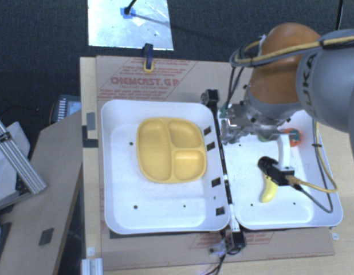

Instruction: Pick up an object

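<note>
The arm hangs over the right bin, its end effector near the divider, its state I cannot tell; the banana lies apart, so the approach step seems unfinished.

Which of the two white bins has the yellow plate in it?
The left bin. It holds the yellow divided plate; the right bin holds a banana.
</note>
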Tool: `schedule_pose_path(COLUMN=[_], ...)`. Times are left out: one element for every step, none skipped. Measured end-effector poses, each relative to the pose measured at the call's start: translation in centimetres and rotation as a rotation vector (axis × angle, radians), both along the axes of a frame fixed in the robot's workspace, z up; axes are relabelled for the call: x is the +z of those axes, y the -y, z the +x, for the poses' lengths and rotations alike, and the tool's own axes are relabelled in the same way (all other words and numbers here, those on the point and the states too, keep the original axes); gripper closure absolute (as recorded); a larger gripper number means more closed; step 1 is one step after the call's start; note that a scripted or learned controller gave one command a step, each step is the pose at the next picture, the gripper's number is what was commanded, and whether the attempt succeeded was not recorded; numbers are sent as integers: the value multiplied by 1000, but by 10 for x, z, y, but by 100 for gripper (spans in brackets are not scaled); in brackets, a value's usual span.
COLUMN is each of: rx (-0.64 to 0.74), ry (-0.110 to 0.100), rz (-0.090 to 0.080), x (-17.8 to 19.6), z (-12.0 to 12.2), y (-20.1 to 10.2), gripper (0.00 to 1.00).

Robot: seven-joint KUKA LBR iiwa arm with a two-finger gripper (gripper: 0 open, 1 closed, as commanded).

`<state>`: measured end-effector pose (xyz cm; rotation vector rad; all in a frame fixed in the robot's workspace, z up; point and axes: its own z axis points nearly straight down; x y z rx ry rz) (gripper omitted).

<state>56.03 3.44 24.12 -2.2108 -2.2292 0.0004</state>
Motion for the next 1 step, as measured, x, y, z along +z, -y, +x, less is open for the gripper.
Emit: schedule_pose_path(rx=[1], ry=[1], rz=[0], x=[-1], z=[-10], y=[-45], gripper=[100])
